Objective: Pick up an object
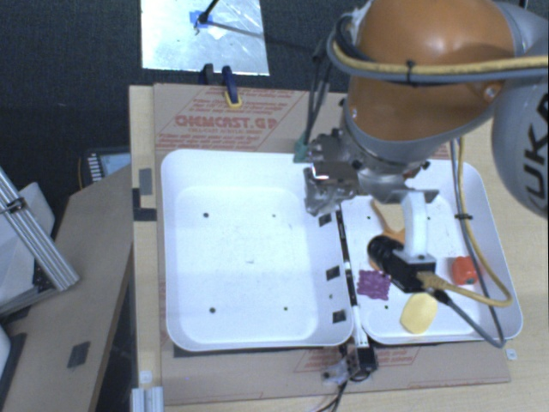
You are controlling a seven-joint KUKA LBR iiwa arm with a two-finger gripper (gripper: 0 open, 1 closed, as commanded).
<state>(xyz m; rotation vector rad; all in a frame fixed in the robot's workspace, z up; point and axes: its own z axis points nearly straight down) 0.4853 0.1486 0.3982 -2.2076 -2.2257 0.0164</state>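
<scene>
My gripper [321, 197] hangs low over the far end of the divider between the two white bins, under the big orange wrist band. The right bin [489, 221] holds a purple piece [374, 284] near the divider. A pale yellow rounded piece [419, 313] lies at its front, and a small orange block [464, 269] on its right side. A tan-orange curved piece [389, 222] lies just right of my gripper, partly hidden by the wrist. I see nothing between the gripper's tips.
The left bin [240, 247] sits beside the right one on a cardboard sheet [227, 120]. A shiny metal plate [206, 24] lies beyond the bench's far edge. An aluminium frame [34, 239] stands at the left.
</scene>
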